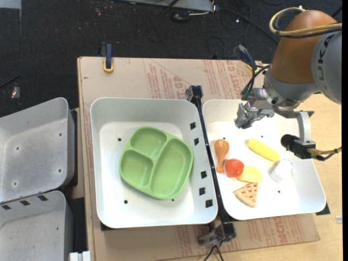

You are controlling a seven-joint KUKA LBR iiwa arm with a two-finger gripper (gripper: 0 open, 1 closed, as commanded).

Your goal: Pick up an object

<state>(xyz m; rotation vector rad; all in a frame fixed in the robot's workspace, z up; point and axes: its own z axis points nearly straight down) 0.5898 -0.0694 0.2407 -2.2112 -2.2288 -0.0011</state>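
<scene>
The arm reaches from the right; its gripper [247,116] hangs over the right bin [304,197], whether spread or pressed together I cannot tell.

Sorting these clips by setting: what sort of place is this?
Probably a robotics lab test bench: a robot arm over two white bins, toy food such as a pizza slice, and loose cables on dark carpet.

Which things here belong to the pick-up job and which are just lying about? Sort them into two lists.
For the job:
gripper
chicken drumstick
tomato
banana
cheese wedge
pizza slice
white block
right bin that holds them

Lying about:
green divided plate in the left bin
yellow clamp
cables on the floor
</scene>
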